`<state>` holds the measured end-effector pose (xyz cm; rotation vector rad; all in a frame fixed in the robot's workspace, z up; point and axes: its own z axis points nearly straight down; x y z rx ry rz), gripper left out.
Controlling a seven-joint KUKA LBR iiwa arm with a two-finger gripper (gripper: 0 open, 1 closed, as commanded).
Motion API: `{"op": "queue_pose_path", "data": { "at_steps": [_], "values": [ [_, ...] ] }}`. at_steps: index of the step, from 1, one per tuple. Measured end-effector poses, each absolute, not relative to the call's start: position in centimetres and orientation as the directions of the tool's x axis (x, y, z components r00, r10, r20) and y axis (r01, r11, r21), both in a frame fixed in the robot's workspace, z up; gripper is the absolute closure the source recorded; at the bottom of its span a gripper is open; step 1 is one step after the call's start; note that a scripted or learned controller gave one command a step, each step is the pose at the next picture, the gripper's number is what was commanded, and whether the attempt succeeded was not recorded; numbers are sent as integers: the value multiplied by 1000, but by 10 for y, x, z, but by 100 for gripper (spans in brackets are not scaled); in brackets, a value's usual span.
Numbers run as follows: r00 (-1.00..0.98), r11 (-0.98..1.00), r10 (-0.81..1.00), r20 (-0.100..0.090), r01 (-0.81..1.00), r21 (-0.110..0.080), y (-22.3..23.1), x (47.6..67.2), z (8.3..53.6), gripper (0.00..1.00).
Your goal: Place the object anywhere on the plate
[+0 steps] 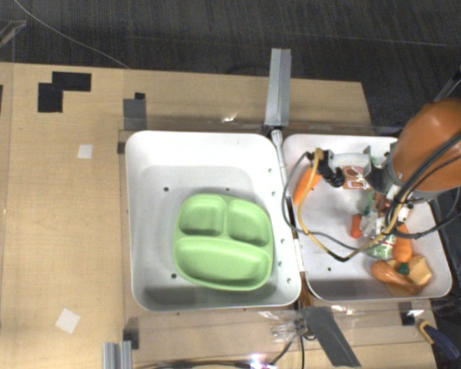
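i'm down over the right bin (442, 279) w/ my gripper (378, 225) by the toy food (399, 271) at its near right corner, can't tell if anything's gripped, since the green plate (223, 241) waits mid left bin (146, 206).

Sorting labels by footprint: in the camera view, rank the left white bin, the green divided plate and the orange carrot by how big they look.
1. Left white bin
2. Green divided plate, lying inside that bin
3. Orange carrot, in the right bin, clearly smallest
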<state>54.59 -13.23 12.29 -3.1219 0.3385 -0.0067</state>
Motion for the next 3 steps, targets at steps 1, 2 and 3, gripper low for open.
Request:
{"op": "queue_pose_path", "data": {
  "at_steps": [1, 2, 3],
  "values": [
    [977, -977, -214, 5, -214, -6, -130, 547, 133, 100],
    [940, -940, -341, 2, -341, -4, -78, 505, 185, 100],
    [880, -880, -474, -1, -474, -4, -32, 498, 184, 100]
  ]
}}
